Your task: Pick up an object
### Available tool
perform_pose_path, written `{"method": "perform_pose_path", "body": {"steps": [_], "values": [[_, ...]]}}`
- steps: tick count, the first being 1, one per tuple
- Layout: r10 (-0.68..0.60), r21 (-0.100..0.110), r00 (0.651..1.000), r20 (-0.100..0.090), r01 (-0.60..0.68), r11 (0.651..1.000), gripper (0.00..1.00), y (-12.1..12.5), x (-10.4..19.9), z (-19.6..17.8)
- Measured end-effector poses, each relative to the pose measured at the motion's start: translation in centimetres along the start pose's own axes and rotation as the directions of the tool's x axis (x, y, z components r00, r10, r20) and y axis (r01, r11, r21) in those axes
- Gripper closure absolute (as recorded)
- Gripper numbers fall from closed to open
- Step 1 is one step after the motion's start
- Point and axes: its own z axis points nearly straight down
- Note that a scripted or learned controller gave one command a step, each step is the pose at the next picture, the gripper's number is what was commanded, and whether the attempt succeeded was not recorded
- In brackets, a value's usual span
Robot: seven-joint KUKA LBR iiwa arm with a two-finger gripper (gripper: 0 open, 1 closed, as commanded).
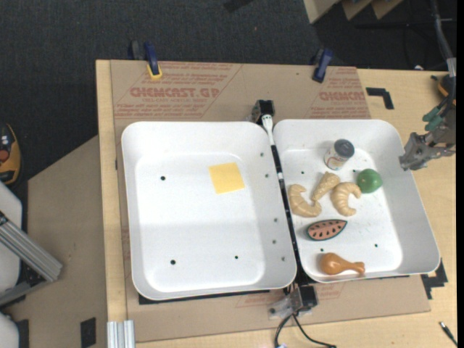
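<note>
Approach step: the gripper [419,153], jaws' state impossible to tell, hovers outside the right bin [417,216] and must next descend onto the green ball [369,180].

The gripper [419,154] is seen at the right edge of the view, held at about mid-height of the frame. It is grey and metallic, pointing leftward and slightly down. Little of the arm behind it is shown. Nothing is seen between its fingers.
</note>
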Motion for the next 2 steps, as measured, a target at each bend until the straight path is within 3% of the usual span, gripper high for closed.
{"method": "perform_pose_path", "body": {"steps": [1, 2], "values": [[-0.011, -0.005, 1.0, -0.002, 0.011, 1.0, 1.0, 3.9, 2.5, -9.1], [-0.013, 0.021, 1.0, -0.008, 0.013, 1.0, 1.0, -1.0, 9.0, -1.1]]}}
